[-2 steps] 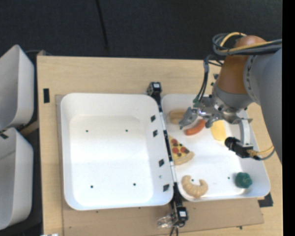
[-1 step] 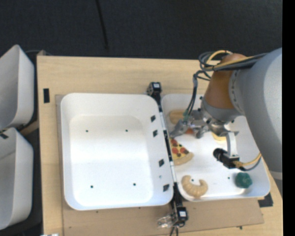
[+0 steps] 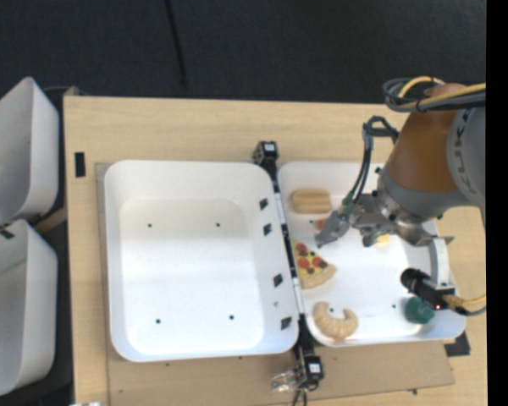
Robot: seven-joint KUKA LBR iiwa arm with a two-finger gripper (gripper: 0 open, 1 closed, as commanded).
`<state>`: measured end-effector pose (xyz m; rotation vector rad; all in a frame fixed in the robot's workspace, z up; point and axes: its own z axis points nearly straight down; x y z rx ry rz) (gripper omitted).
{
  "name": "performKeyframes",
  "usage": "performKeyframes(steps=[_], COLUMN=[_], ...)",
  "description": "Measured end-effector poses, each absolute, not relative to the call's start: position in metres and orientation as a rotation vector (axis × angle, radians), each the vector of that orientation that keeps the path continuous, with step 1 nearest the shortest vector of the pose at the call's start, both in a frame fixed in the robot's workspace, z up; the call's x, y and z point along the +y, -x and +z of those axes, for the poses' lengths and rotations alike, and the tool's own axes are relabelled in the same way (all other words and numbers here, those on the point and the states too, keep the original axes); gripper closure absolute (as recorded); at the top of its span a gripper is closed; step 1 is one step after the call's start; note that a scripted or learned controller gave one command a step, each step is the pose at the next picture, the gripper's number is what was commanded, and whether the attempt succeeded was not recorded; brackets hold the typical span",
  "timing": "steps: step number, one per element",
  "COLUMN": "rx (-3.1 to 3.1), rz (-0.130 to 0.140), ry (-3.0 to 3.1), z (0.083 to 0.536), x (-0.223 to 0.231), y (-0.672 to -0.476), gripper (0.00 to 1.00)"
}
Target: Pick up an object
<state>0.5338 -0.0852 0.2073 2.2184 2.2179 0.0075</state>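
Nearest the lens, the arm point(image 3: 427, 155) hangs over the right bin point(image 3: 381, 328). Gripper point(image 3: 356, 227) fingers spread, pinching nothing. Below lie a bread roll point(image 3: 311, 200), pizza slice point(image 3: 311, 265), croissant point(image 3: 335, 321) and green object point(image 3: 420, 310).

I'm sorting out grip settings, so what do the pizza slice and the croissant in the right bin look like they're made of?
Pizza slice: probably moulded plastic toy food; flat, bold yellow and red colours with a tan crust edge. Finish too small to judge.
Croissant: likely plastic or rubber too; uniform pale tan, smooth rounded crescent. Whether it is hard or soft cannot be told from this view.
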Motion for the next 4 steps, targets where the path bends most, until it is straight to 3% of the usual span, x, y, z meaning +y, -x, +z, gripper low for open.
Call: performKeyframes(steps=[1, 2, 3, 4], rx=[2.22, 2.217, 2.222, 2.218], rz=[-0.004, 0.005, -0.002, 0.001], ry=[-2.222, -2.221, -2.217, -2.222], z=[0.13, 0.205, 0.129, 0.173], x=[-0.097, -0.092, -0.102, -0.108], y=[-0.569, -0.508, -0.556, -0.506], gripper=[0.0, 0.0, 0.0, 0.0])
